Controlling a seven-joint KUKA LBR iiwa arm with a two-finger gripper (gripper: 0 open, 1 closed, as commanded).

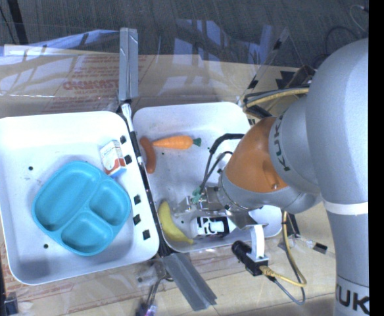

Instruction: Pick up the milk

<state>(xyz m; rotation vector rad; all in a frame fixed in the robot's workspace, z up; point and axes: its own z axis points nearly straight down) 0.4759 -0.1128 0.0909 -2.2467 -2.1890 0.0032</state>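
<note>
The milk (112, 156) is a small white carton with red and blue print. It lies in the left bin (21, 143) near the right wall, touching the upper right rim of a blue divided plate (81, 207). My gripper (208, 224) is down in the right bin (179, 117) at its front edge, just right of a banana (170, 224). The gripper is well to the right of the milk, with the wall between the bins in between. The orange wrist band (258, 163) and the grey arm hide the right half of that bin.
An orange carrot (173, 142) lies at the back of the right bin. A brown sausage (147, 154) rests against its left wall. A cable and black connector (248, 255) hang in front of the bin. A metal post (127, 64) stands behind the bins.
</note>
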